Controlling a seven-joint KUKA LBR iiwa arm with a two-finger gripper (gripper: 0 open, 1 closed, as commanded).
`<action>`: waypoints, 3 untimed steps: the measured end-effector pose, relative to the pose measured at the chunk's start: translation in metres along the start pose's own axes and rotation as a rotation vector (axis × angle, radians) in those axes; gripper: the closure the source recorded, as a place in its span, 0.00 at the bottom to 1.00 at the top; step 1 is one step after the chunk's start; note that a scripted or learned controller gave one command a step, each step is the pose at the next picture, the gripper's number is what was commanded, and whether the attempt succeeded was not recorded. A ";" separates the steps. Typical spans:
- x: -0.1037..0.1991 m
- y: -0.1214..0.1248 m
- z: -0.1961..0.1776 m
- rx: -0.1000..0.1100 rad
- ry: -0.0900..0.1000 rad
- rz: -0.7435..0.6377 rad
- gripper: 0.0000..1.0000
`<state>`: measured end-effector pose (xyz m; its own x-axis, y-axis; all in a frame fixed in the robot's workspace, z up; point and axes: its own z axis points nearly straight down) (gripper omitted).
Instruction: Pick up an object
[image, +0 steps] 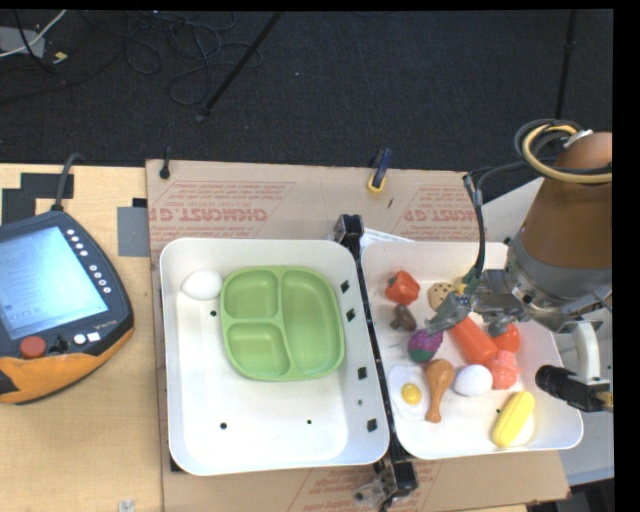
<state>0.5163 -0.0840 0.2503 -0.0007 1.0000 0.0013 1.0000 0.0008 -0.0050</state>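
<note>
The right bin (560, 435) holds several toy foods: a red pepper (403, 288), a cookie (440, 296), a small brown piece (403, 320), a purple vegetable (425, 345), an orange carrot (475, 342), a drumstick (437, 385), a fried egg (410, 392), a white egg (473, 380), a pink piece (505, 368) and a yellow fruit (513, 418). My gripper (472, 320) hangs low over the middle of this bin, open. One grey finger (446, 318) points at the purple vegetable. The carrot lies just below the fingers, and nothing is gripped.
The left bin (200, 420) holds a green divided plate (282, 322) and a white egg (202, 285). A black divider (365, 340) runs between the bins. A teach pendant (55, 290) lies at the far left. A yellow clamp (378, 180) sits at the back.
</note>
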 end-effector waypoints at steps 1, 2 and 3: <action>0.000 -0.003 0.044 0.004 0.001 0.000 0.00; -0.006 -0.002 0.106 0.005 0.001 0.000 0.00; -0.004 -0.004 0.160 0.004 0.001 0.000 0.00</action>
<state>0.5118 -0.0879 0.0905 -0.0007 1.0000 0.0021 1.0000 0.0007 -0.0087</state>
